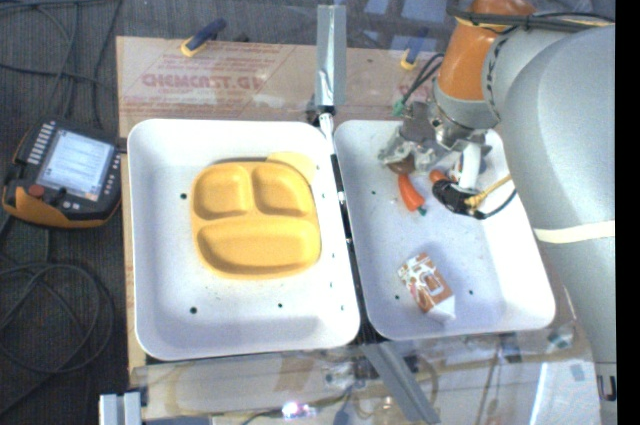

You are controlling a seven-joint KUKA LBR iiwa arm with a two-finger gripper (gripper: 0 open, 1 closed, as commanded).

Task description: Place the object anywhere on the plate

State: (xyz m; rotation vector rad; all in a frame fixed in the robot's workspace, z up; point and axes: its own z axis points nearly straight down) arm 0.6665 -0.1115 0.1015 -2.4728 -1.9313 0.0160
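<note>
In the camera view, the yellow plastic plate with three compartments (257,219) lay in the middle of the left white bin (150,243). The gripper (420,163) hung low at the far edge of the right white bin (500,303); how far it was open, I cannot tell. A small orange carrot-shaped object (411,193) lay just beneath it. A crumpled brown-and-white wrapper (427,283) lay near the bin's front edge.
</note>
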